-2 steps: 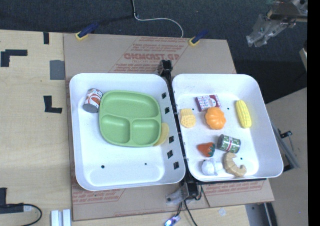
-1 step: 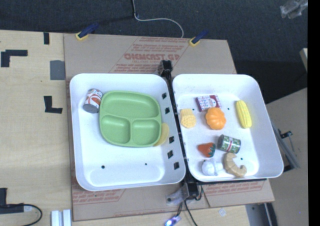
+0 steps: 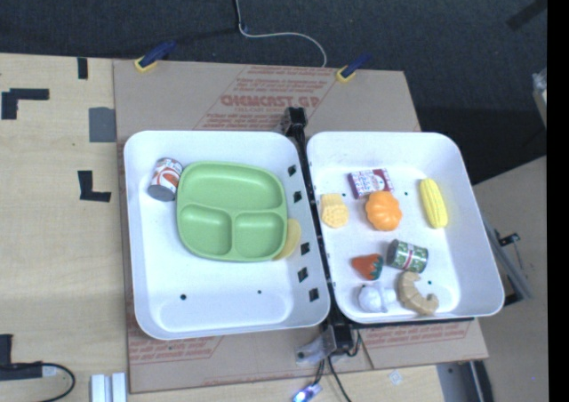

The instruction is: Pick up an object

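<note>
Camera view, two white bins, left bin (image 3: 151,302) holding one green tray (image 3: 233,212), one can (image 3: 165,180), right bin (image 3: 462,213) holding orange (image 3: 383,211), two corn pieces (image 3: 433,202), croissant (image 3: 416,293), second can (image 3: 406,256), purple packet (image 3: 370,182).

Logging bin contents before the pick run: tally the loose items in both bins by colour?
Green: 2, divided plate, green-label can
Yellow: 3, corn cob, short corn piece, yellow piece at the plate's edge
Orange: 1, orange fruit
Red: 2, red-label can, red piece
Maroon: 1, packet
Tan: 1, croissant
White: 1, white object
Total: 11
</note>
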`<move>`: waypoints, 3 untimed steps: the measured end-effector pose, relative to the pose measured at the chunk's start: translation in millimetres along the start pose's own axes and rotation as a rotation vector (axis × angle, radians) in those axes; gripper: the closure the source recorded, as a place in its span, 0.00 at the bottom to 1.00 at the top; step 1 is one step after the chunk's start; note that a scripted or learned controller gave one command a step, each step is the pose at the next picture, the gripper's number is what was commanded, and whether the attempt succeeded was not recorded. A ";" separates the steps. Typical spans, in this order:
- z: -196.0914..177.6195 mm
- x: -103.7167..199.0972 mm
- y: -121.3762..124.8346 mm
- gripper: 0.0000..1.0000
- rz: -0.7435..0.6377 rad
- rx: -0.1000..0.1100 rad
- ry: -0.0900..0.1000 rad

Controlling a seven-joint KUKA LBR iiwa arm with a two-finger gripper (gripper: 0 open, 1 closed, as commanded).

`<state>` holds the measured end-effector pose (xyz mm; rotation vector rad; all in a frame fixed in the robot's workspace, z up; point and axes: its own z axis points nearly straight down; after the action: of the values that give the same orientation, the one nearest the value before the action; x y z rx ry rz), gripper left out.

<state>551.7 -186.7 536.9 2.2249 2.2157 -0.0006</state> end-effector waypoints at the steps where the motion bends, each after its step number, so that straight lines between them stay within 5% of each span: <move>1: 0.7 79.6 -50.9 1.00 -0.012 -0.001 0.003; 2: 36.7 143.1 -69.3 1.00 -0.011 0.005 0.002; 3: 0.3 261.7 -69.3 1.00 -0.019 -0.001 0.004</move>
<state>483.4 75.3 536.2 2.2045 2.2385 0.0048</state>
